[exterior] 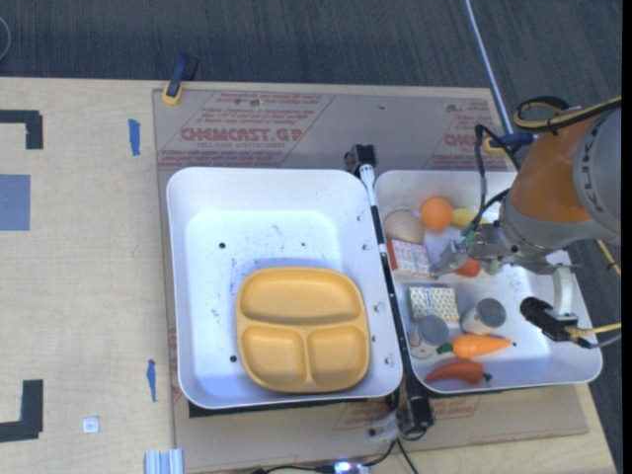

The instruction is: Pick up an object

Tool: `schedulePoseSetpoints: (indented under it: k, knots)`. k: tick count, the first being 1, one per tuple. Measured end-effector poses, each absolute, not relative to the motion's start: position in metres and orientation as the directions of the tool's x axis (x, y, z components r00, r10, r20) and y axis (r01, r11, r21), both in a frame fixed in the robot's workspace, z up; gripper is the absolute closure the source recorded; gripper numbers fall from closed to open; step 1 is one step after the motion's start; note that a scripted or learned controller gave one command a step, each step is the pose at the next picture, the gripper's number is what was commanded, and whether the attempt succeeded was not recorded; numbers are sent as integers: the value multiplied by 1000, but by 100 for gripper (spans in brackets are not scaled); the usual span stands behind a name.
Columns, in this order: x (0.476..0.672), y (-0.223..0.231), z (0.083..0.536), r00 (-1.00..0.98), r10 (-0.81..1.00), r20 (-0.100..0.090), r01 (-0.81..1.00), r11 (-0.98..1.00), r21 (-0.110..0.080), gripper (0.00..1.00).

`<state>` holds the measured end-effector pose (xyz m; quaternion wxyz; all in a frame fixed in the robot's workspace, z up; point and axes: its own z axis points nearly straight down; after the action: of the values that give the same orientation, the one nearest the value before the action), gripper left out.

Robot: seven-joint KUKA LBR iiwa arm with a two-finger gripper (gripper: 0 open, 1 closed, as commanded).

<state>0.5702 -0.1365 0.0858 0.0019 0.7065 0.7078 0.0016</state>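
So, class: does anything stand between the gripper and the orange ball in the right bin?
Nothing visible does. The gripper hangs low in the right bin, and the orange ball lies just up-left of it with bare white floor between them.

We see arm [578,181] cut off by right edge of view; its wrist hides far right part of right bin [583,363]. Gripper [464,258] small and cluttered: we cannot tell how fingers stand, nor whether anything sits between them. Small red thing [468,268] beside gripper half hidden, kind unclear. Print on red card [410,258] and patterned card [434,301] too small to read. Cables [395,437] at near edge run out of view.
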Motion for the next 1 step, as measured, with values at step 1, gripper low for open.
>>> schedulePoseSetpoints:
  k: [1]
  knots:
    - [571, -138, 97, 0, 1000, -3, 1000, 0, 8, 100]
